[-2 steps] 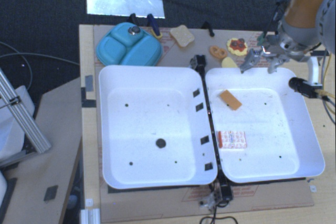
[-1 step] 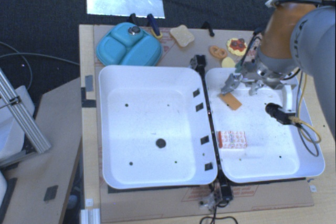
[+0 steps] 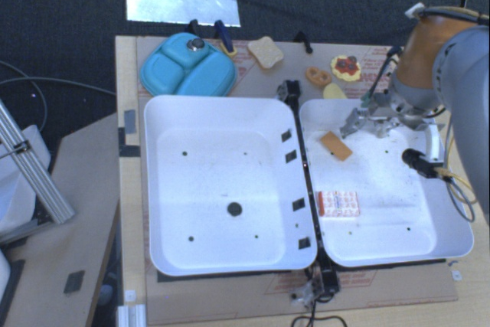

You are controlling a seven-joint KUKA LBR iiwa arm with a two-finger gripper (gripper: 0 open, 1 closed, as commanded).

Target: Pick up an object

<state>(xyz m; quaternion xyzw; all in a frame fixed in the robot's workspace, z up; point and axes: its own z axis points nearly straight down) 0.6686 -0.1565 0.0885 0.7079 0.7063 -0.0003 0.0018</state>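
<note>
Gripper hovered upper right of frame, fingers apparently apart w/ nothing between; should've centred over cracker before closing.

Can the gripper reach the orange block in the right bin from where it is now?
Probably yes. The gripper hangs over the right bin, just right of the orange block. The block lies alone on the bin floor, with the red-and-white packet well apart from it.
</note>
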